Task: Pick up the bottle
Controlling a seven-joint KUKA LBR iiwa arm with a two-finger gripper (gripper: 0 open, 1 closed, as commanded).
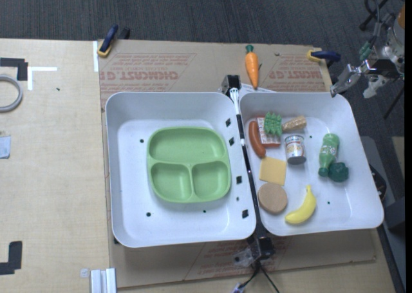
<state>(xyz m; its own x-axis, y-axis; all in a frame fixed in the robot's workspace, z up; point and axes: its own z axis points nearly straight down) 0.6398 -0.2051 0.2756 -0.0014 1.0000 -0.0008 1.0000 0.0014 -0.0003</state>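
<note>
From my seat the bottle (327,150) has open floor on its right, toward the right bin (360,156) wall. On its left the can (295,149) sits near, and broccoli (337,171) touches its lower end, so that side's cramped.

Count: two white bins (122,176), one green plate (188,164), one bottle (328,151), one can (295,148), one banana (302,207), one carrot (251,66) at 12 o'clock.
</note>
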